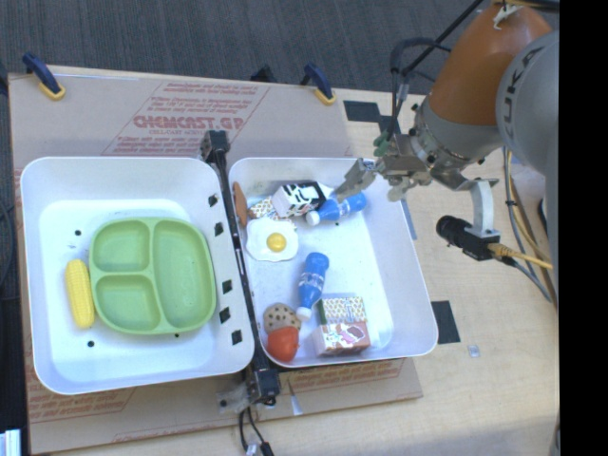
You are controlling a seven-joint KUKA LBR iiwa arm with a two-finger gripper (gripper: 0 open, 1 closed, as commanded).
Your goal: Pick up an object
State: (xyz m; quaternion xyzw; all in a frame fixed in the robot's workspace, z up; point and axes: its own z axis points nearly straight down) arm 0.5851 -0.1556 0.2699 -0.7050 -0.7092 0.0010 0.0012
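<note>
On the worktop we hang our tool, grip unreadable, over the right bin near a blue bottle, nothing lifted yet

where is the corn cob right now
The corn cob lies in the left bin, near its left wall, lengthwise beside the left edge of the green divided plate.

Small blue bottle, white cap toward left, lies tilted at right bin's upper edge, touching black-and-white cow toy. Gripper fingertips sit right at its upper right end; grasp unclear.
</note>
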